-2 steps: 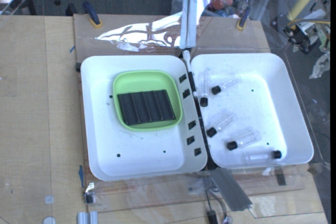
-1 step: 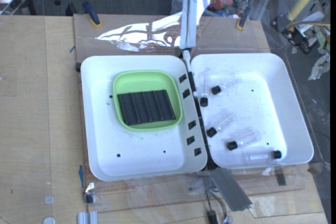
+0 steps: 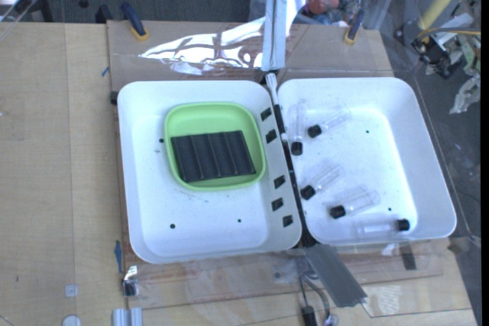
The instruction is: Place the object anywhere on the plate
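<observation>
Camera view, task's thing: a dark ribbed slab (image 3: 212, 156) is lying flat inside the green plate (image 3: 216, 112), touching its floor.
Camera view, long axis: the slab is running roughly left to right, tilting slightly, with its ribs crossing that line.
Camera view, plate: it is sitting in the left bin (image 3: 141, 187), nearer that bin's upper half.
Camera view, other stock: several clear vials (image 3: 336, 211) with black caps are lying scattered in the right bin (image 3: 416, 141), well apart from the plate.
Camera view, deciding relation: with the arm's approach side being the view's right, the plate is lying beyond the right bin and across the divider between the bins. The vials are lying on the nearer side of that approach.
Camera view, tool state: cannot tell.
Camera view, arm pose: cannot tell.
Judgement: if the slab is the object meant, the placing is looking done. If a vial is meant, the carry is not yet begun.
</observation>
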`<state>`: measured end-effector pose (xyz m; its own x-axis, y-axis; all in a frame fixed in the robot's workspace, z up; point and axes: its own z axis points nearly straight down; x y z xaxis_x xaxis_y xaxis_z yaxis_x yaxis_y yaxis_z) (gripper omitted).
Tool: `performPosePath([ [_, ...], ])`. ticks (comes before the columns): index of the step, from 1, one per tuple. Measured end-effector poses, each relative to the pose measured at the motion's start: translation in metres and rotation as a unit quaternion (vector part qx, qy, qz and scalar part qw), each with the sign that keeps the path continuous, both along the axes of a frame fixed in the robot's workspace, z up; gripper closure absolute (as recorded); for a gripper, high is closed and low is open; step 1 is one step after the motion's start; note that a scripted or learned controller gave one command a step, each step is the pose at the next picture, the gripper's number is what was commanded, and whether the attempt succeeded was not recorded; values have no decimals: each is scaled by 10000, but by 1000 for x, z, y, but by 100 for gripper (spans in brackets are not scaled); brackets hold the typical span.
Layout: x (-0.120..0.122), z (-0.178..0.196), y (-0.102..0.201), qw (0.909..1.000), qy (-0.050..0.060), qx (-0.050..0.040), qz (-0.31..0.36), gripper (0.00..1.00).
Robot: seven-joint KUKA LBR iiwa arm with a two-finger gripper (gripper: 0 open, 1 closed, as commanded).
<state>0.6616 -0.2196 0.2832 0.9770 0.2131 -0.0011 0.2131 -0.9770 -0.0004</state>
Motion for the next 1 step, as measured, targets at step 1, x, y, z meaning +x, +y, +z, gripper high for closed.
performPosePath([
  [1,-1,35,-2,10000,-8,2,18,0],
])
